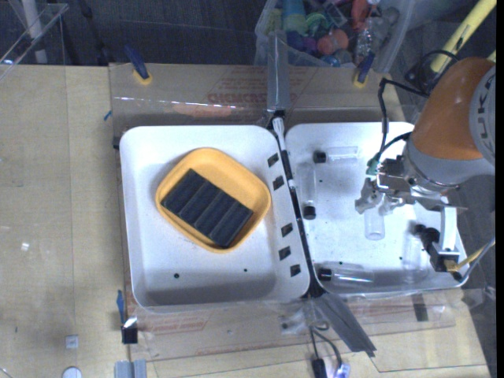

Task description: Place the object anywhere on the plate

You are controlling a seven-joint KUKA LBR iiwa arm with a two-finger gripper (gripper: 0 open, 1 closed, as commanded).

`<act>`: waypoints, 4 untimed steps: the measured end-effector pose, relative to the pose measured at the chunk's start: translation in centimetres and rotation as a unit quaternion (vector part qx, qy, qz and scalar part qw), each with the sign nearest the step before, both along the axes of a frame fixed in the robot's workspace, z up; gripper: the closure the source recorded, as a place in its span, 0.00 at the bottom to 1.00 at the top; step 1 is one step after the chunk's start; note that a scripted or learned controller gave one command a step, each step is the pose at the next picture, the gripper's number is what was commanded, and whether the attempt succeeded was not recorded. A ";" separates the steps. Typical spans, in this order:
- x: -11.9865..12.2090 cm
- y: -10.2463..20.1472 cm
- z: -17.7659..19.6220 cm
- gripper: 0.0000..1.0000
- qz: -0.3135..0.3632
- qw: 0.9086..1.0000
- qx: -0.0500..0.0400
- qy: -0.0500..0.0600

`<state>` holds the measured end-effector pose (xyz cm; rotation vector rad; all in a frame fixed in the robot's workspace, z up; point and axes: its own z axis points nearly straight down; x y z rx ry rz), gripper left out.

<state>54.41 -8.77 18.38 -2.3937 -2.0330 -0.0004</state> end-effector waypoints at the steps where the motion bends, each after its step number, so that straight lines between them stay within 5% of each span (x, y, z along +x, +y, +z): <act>1: 3.5 7.2 1.3 1.00 0.097 0.995 -0.001 -0.001; 2: 7.7 12.4 0.0 1.00 0.206 0.979 -0.001 -0.001; 3: 6.3 25.8 -2.6 1.00 0.252 0.968 0.000 0.000; 4: 6.3 25.8 -2.6 0.00 0.252 0.968 0.000 0.000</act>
